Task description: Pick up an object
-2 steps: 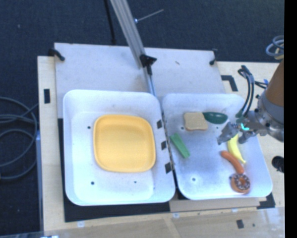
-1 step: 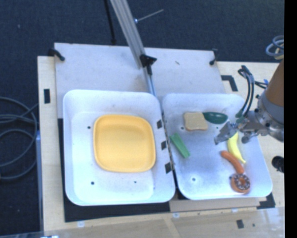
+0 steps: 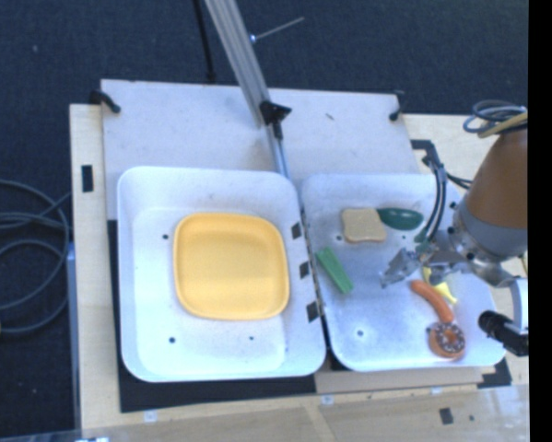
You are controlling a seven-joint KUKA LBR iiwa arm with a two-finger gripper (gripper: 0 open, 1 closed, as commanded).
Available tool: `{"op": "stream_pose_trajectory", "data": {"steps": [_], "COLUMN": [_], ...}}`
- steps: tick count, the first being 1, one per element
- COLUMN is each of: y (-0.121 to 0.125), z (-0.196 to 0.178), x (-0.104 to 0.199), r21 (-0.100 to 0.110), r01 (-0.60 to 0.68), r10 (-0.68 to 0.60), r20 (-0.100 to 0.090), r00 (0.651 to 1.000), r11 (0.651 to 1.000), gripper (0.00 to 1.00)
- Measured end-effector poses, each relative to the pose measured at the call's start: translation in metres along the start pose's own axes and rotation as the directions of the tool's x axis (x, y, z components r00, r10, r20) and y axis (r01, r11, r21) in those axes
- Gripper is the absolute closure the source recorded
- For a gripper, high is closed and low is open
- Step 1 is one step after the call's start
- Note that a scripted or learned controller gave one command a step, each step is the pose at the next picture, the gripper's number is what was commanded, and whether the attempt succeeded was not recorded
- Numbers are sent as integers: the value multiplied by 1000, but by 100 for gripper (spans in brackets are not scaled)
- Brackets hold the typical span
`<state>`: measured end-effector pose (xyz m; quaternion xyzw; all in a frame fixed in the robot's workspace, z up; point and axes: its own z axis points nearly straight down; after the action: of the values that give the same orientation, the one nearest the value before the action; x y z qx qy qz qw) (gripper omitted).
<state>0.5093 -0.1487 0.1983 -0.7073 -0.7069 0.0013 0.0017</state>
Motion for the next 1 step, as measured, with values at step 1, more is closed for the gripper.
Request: {"op": "stream_pose_trajectory", "data": {"steps": [1], "y": [1], "z": [43], "x": [-5], "r21": [-1], "r01": [-1], "r10": [1], "r20": [1], "r00": [1000], "r11": [1000], "gripper": [0]}}
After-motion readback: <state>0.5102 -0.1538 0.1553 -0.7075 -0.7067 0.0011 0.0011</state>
